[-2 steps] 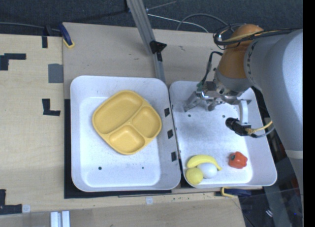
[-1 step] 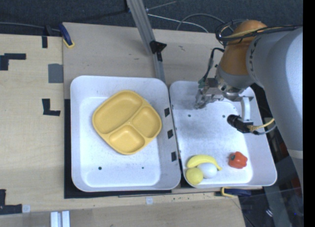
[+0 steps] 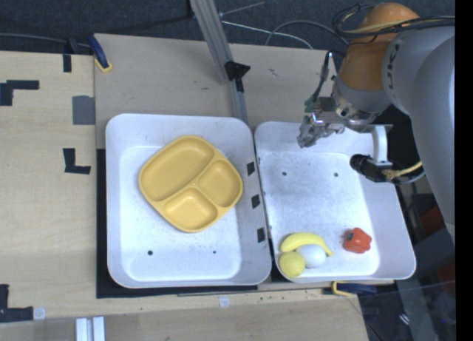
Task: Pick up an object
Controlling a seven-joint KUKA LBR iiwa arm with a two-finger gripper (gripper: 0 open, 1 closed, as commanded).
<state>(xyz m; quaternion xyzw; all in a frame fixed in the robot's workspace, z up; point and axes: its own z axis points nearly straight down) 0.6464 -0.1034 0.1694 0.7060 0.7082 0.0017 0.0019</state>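
Here the gripper (image 3: 309, 137) hangs over the far edge of the right bin (image 3: 325, 184), well apart from everything in it; can't tell if it's open or closed. Nothing visible between its tips. At that bin's near edge: banana (image 3: 304, 241), touching a lemon (image 3: 292, 263) and a white egg (image 3: 314, 257). Red pepper (image 3: 357, 240) sits just right of them. Left bin (image 3: 122, 184), beside the right bin, holds a yellow divided tray (image 3: 191, 183).
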